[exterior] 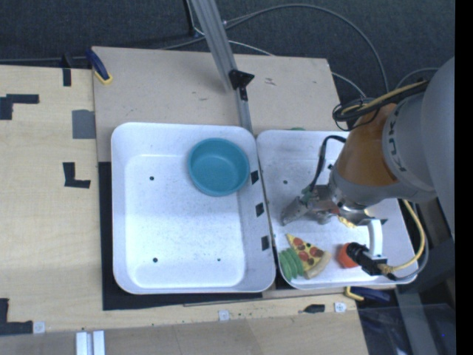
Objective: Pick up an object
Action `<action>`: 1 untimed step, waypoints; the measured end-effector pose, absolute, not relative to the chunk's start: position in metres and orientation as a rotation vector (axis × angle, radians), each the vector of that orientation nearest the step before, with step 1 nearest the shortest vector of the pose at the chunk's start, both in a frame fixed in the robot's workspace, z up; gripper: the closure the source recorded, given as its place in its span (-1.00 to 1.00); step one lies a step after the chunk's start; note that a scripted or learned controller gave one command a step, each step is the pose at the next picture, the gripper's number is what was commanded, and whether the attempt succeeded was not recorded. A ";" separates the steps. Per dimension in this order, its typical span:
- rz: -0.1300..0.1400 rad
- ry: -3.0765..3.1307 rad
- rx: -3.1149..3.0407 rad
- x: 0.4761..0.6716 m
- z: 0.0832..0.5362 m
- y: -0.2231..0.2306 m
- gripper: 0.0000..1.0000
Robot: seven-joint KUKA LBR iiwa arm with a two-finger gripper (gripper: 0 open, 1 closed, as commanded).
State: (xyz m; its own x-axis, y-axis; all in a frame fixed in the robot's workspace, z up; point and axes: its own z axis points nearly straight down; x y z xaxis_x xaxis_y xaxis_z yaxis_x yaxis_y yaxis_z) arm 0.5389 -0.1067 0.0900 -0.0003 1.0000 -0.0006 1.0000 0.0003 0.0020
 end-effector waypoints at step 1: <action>0.002 2.218 2.219 0.539 0.101 -0.108 1.00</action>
